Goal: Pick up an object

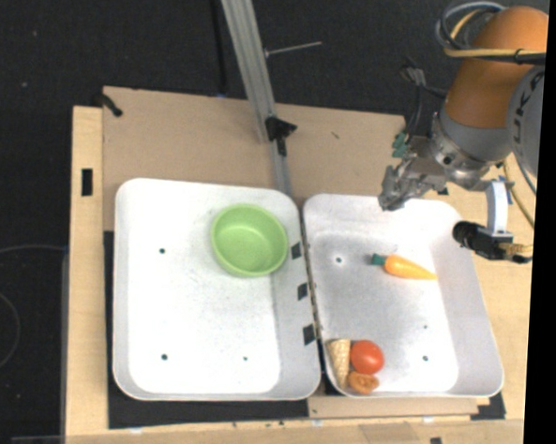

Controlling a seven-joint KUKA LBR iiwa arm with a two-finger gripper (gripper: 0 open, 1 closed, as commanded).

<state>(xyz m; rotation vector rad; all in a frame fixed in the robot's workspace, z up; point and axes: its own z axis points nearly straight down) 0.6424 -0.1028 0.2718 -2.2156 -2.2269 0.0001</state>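
An orange toy carrot (406,266) with a green tip lies in the upper half of the right bin (439,348). A red tomato (367,356) sits in that bin's near left corner, with a tan cone-shaped piece (339,358) on its left and a small orange piece (363,383) just in front of it. A green bowl (249,241) stands upright in the left bin (161,294), near its far right side. My gripper (392,201) hangs over the far edge of the right bin, above and behind the carrot, with nothing seen between its fingers.
A grey metal post (254,74) slants up from the gap between the bins at the back. Bare brown board (180,135) runs behind both bins. A black fitting (479,240) juts over the right bin's far right edge.
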